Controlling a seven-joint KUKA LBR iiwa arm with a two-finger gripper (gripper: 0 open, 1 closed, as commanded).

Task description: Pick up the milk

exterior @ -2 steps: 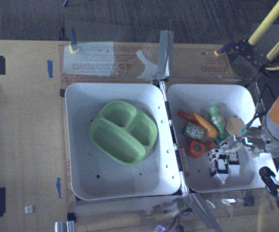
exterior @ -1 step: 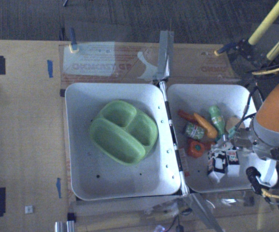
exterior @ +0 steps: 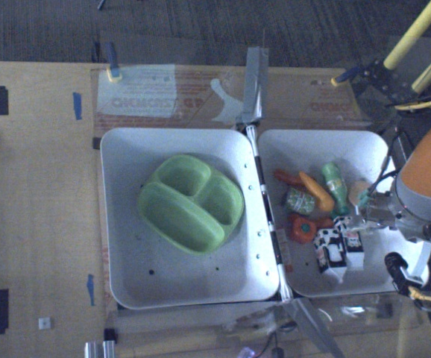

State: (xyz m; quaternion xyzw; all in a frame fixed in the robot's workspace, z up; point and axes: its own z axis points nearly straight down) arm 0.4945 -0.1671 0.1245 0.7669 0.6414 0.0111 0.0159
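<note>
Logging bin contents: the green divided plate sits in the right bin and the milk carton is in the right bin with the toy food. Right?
Not quite. The camera view shows the green divided plate in the left bin; the milk carton is indeed in the right bin among the toy food.

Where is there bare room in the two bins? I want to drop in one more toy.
The left white bin has bare floor all round the green divided plate, widest along its near edge. The right white bin is bare along its far wall; its middle is crowded with toy food, the cow-patterned milk carton and the gripper.
</note>
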